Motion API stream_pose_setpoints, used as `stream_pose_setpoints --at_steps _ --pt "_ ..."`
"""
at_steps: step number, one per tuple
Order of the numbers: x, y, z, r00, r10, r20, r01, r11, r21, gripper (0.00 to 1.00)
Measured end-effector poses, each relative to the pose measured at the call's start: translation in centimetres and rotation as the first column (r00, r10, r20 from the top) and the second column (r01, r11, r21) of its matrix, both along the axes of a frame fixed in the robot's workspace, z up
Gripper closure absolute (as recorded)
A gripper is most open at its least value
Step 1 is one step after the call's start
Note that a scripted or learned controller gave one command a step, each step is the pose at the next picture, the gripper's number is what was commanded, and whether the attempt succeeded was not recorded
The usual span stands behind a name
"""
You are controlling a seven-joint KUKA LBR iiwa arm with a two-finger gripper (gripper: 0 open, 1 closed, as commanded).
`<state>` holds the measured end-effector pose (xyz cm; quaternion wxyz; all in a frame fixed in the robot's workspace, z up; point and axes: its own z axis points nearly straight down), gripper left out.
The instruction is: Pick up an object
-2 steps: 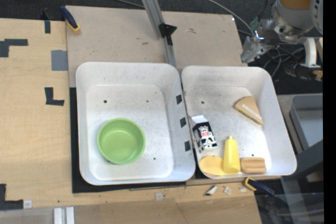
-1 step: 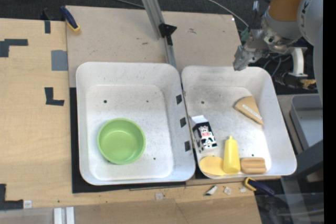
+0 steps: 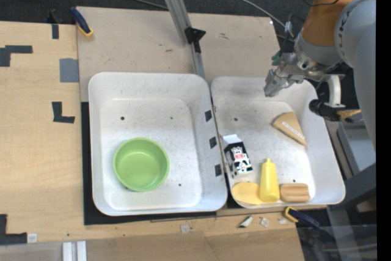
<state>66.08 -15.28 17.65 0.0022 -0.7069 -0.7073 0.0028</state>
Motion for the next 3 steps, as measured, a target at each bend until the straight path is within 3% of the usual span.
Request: stream_pose_setpoints --at_steps 1,2,3 --pt "-0.4 0.2 -4.6 1.0 0.001 -0.001 -0.001 1.0 0.0 0.0" --pt "-0.3 0.2 -3.3 1.0 0.002 0.003 -0.002 1.0 0.0 1.0" --pt "0.2 -0.4 1.3 1.0 0.0 0.008 0.0 1.0 0.001 1.0"
